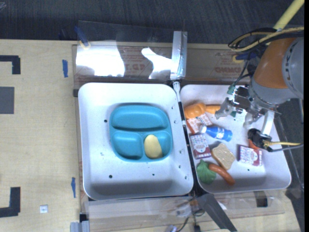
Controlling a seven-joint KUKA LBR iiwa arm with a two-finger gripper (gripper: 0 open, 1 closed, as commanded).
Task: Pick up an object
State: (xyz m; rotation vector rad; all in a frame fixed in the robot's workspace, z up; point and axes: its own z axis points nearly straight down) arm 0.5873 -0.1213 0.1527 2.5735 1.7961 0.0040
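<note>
The counter [34, 129] carries two white bins side by side. The left bin [91, 178] holds a blue divided tray [126, 124] with a yellow egg-shaped piece [153, 146] in its lower-right compartment. The right bin [280, 173] holds the clutter: an orange item [195, 110] at eleven o'clock, a blue-and-white bottle [217, 132] near centre, two red-and-white cartons [199, 145], a cracker-like square [223, 155], a red packet [249, 155] and a carrot with green top [215, 170] at seven o'clock. The arm [275, 66] enters at one o'clock, and the tool [246, 111] hovers over the bin's upper middle; whether it is released or clenched cannot be told. The bottle, the likeliest pick, lies toward eight o'clock of the tool, just beside it, its long axis running roughly three to nine o'clock.
</note>
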